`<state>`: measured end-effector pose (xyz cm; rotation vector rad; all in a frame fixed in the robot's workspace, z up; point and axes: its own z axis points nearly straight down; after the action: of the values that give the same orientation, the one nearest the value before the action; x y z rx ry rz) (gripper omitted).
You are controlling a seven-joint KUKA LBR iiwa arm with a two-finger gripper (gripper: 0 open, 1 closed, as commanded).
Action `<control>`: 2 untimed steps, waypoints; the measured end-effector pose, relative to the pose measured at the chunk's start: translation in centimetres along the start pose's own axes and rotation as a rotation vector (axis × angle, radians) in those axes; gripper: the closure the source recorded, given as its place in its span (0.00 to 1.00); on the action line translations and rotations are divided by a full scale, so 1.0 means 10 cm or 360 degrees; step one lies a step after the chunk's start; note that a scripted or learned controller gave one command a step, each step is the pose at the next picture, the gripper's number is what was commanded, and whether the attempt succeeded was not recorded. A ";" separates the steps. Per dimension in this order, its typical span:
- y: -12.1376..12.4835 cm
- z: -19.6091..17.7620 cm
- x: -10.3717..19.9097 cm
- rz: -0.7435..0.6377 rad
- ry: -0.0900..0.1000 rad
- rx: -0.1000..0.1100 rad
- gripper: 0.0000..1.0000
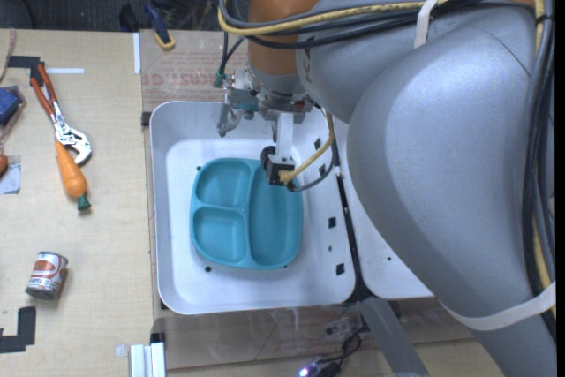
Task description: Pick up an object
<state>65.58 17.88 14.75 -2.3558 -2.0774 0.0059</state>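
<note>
A teal plate with three compartments lies flat in the middle of the left white bin. My gripper hangs under the orange wrist band over the bin's far side, just beyond the plate's far edge. Nothing shows in its grasp. The wrist hides the plate's top right corner.
The grey arm covers most of the right bin. On the wooden bench to the left lie an orange-handled wrench, an orange carrot-like toy and a small can. A blue item sits at the far left edge.
</note>
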 end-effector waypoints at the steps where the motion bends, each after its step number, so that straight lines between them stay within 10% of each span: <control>1: 0.03 -1.92 0.04 -0.0306 0.0001 -0.0008 0.00; 2: -0.22 -1.36 -0.03 -0.0480 -0.0001 -0.0002 0.00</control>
<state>63.42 17.92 28.31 -2.0172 -2.4084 0.0054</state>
